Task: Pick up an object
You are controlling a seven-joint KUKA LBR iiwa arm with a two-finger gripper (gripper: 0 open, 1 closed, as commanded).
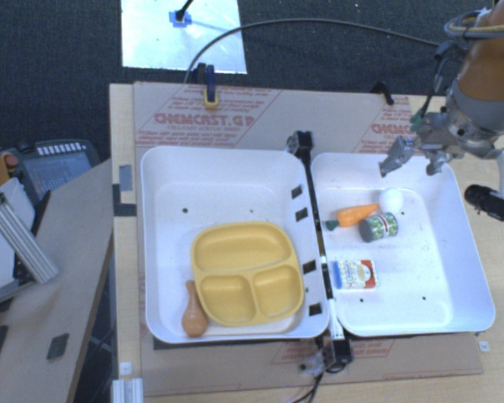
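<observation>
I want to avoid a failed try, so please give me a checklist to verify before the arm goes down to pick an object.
1. Gripper open with nothing between its fingers: ok.
2. Targets in the right bin: carrot, white egg, small can, flat packet: ok.
3. Chosen target free of neighbours: not ok for carrot, egg and can, which crowd together; ok for the packet.
4. Gripper above a target: not ok, it hangs over the bin's far edge.
5. Can lying on its side, may roll: cannot tell.

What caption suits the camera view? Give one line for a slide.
Open gripper above the right bin, which holds a carrot, egg, can and small box; yellow tray in the left.
</observation>
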